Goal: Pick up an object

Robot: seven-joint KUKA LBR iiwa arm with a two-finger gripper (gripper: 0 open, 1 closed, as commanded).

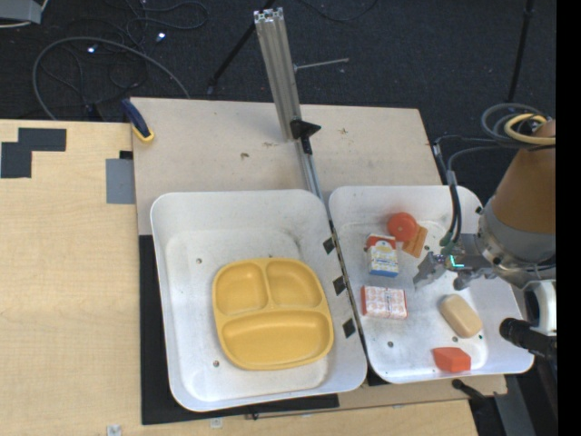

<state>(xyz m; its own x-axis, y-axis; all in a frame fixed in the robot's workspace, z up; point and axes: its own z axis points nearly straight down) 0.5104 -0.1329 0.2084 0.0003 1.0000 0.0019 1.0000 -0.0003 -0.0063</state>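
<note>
Bins: two shallow white plastic bins side by side on the table, left bin [182, 243] and right bin [363, 209].
Left bin contents: one yellow three-compartment plastic tray [271, 313], near the middle.
Right bin contents: five things, all candidates for picking up.
- one red-orange round piece [401, 222] touching an orange block at its right
- one small white carton with a red top [384, 255]
- one flat red-and-white packet [384, 302]
- one tan oblong block [460, 316]
- one red wedge [451, 360] at the near rim
My jaws [442, 267]: low over the right bin, between carton and tan block; spread or pressed together, I cannot tell; nothing seen between them.
</note>
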